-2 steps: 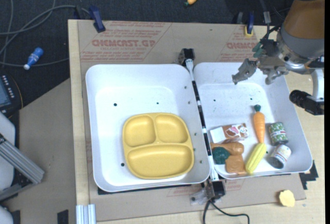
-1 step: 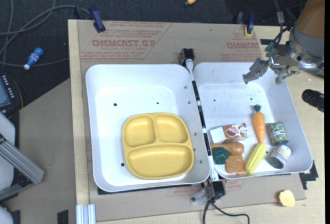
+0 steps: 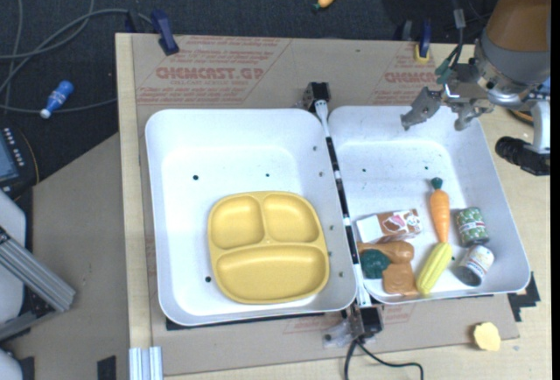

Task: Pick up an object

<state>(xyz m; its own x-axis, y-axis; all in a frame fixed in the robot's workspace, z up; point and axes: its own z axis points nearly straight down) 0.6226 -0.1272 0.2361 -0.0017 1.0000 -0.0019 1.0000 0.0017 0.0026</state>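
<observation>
So the grey arm with the orange band [image 3: 516,19] comes in from the upper right, and its two-finger metal gripper [image 3: 446,109] hangs over the far rim of the right shallow white plastic bin [image 3: 385,155]. Its fingers are spread wide apart, one pointing off to the left and the other down toward the bin edge, with nothing between them.

All the pickable stuff is bunched in the near end of that right bin, well apart from the gripper. There's an orange toy carrot with a green top [image 3: 439,209] lying roughly lengthwise, a yellow corn-cob-shaped toy [image 3: 435,268] tilted just below it, a small green-labelled can [image 3: 472,225] and a small silver can on its side [image 3: 476,263] against the right wall. Over by the divider sit a flat printed snack packet [image 3: 399,222], a brown bread-like lump [image 3: 395,266] and a dark green blob [image 3: 374,263] touching it.

The left shallow white plastic bin [image 3: 175,159] holds a yellow three-compartment plastic tray [image 3: 267,245], sitting flat toward the near side. I can't spot anything in the compartments.
</observation>
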